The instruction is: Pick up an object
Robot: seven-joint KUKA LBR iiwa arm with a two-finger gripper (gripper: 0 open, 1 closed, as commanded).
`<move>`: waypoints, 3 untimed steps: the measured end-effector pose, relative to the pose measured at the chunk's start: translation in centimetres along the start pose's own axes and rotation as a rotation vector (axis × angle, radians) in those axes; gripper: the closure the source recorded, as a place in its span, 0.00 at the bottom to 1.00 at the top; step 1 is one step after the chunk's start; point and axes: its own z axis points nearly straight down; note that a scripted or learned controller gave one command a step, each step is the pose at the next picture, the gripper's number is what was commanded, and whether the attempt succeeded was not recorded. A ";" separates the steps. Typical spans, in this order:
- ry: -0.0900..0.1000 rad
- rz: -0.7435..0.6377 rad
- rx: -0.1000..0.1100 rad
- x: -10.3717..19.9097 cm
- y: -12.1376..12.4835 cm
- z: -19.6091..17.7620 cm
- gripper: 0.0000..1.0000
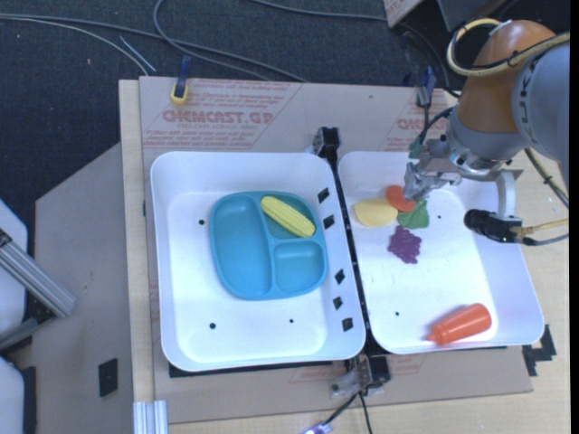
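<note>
The gripper [418, 188] hangs directly over the small red-and-green toy [407, 204] (yellow piece [374, 212] just left); its grip state I cannot tell.

A small red-and-green toy [409, 205] lies in the right bin (beside a yellow piece [374, 212]).

A brown board [271, 116] with red writing covers the bench. Two white bins sit on it side by side, the left bin [181, 269] and the right bin [507, 287]. A yellow and blue clamp [181, 87] grips the board's far edge.
</note>
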 end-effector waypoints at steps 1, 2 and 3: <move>0.000 0.000 0.001 0.7 -0.6 -5.2 1.00; 0.000 0.000 0.000 1.4 0.4 -10.7 1.00; 0.002 -0.004 0.004 7.1 1.1 -10.8 1.00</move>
